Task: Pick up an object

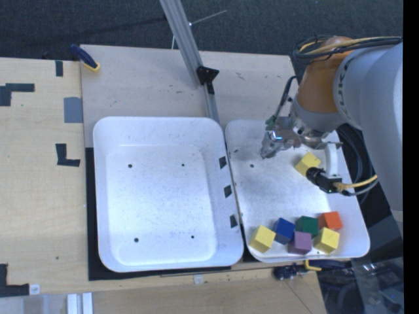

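Bearing two white bins (108, 142): wooden bench (39, 195); dark floor (98, 8) beyond.

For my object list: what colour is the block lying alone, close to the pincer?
Yellow. The lone block shows best in the camera view.

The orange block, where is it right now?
The orange block lies in the right bin, near its lower right corner, beside the green block and above a yellow block.

Metal pole (186, 38) slanting across the worktop (144, 90), blue-and-yellow tool (85, 56) lying at its far-left corner, dark tape marks (62, 154) showing at left.
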Robot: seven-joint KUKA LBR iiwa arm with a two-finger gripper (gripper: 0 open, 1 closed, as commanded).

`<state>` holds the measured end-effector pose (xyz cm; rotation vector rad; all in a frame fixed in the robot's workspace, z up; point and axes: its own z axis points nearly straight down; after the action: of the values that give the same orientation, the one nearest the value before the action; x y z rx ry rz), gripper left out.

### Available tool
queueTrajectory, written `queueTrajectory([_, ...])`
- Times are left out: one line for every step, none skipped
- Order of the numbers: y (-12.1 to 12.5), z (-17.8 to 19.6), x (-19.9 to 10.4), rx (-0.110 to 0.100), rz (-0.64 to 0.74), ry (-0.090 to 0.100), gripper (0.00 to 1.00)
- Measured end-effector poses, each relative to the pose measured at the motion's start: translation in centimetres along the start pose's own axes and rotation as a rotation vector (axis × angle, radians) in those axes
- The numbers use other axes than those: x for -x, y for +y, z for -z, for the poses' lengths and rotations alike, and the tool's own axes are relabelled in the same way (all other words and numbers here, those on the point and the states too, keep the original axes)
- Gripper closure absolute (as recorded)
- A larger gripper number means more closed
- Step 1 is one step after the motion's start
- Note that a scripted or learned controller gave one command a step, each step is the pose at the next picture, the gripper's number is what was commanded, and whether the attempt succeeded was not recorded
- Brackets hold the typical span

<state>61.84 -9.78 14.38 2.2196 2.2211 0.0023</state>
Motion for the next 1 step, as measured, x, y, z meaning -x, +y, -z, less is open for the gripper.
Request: queueTrajectory([0.40, 6.33, 0.07, 0.003, 0.001, -0.001, 1.00])
